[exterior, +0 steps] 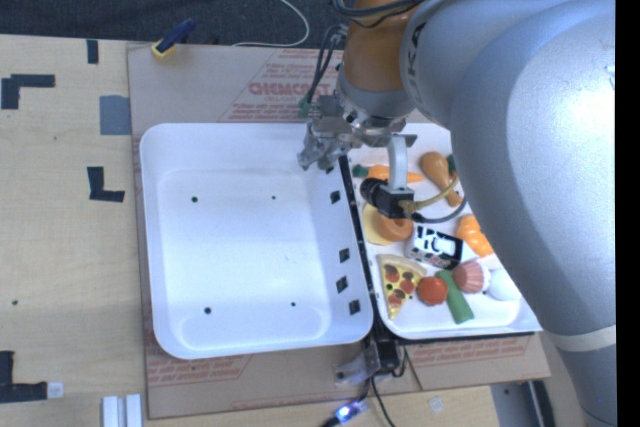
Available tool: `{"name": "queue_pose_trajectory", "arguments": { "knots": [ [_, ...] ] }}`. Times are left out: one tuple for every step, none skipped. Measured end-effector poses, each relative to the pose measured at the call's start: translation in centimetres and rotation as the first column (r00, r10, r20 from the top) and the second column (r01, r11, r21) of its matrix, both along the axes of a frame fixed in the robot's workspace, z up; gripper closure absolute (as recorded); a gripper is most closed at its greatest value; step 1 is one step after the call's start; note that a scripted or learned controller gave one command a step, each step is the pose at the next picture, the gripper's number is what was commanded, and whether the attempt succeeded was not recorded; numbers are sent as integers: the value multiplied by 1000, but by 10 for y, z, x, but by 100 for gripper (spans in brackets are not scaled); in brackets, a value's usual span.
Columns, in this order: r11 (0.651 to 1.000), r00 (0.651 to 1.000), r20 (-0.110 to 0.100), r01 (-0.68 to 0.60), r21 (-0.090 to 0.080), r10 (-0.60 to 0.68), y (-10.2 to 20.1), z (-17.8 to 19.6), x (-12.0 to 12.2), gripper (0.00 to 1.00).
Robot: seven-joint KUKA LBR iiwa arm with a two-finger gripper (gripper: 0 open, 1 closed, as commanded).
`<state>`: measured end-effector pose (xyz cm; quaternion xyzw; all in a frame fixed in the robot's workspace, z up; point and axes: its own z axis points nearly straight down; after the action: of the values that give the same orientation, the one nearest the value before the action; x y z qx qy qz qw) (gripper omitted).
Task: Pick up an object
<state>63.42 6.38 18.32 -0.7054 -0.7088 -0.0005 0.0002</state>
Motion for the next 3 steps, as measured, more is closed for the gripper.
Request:
{"name": "queue_pose_trajectory", "arguments": {
  "knots": [
    [1000,1000,-3,-1,-1,1,43,-38,29,100],
    [1000,1000,-5,0,-2,0,83,-79,33,100],
    [1000,1000,-3,-3,2,3,154,-89,32,100]
  ]
}}
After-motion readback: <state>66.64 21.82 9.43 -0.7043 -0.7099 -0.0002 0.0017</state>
